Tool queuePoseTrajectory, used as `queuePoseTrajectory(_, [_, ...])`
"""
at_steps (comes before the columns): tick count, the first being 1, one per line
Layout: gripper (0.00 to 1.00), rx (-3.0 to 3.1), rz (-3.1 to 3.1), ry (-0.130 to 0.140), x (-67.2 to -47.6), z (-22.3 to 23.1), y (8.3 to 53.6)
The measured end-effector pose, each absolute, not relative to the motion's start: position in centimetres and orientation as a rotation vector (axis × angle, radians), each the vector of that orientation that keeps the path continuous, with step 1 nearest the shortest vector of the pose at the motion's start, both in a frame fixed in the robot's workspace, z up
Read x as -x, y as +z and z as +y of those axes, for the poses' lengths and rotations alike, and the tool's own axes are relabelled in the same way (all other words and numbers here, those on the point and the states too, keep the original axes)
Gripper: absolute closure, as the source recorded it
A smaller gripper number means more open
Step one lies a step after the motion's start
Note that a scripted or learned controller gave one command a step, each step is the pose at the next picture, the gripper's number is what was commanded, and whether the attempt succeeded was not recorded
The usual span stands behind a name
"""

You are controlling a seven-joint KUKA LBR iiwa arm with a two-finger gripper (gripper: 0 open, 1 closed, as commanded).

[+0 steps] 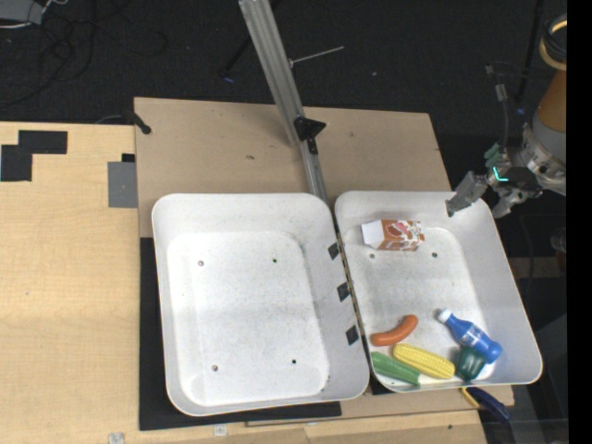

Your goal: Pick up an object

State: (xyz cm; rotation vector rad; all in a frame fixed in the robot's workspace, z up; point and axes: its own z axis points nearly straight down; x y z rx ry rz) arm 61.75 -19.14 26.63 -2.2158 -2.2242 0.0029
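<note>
The right bin (490, 248) holds several objects. A small white and red carton (394, 234) lies near its far edge. Near the front edge lie an orange sausage (394, 330), a yellow corn cob (425, 362), a green vegetable (395, 370) and a blue bottle (471, 337) with a white cap. My gripper (485, 195) hangs at the bin's far right corner, above the rim, its two dark fingers spread apart with nothing between them. It is well clear of all the objects.
The left bin (245, 294) sits beside the right one, joined by black clips (340, 289). A slanted metal rail (282, 81) rises behind the bins. Brown board and dark floor with cables lie beyond.
</note>
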Motion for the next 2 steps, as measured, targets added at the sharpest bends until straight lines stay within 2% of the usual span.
queuePoseTrajectory(2, [0.0,2.218,-2.216,0.006,-61.1,-19.4,17.7])
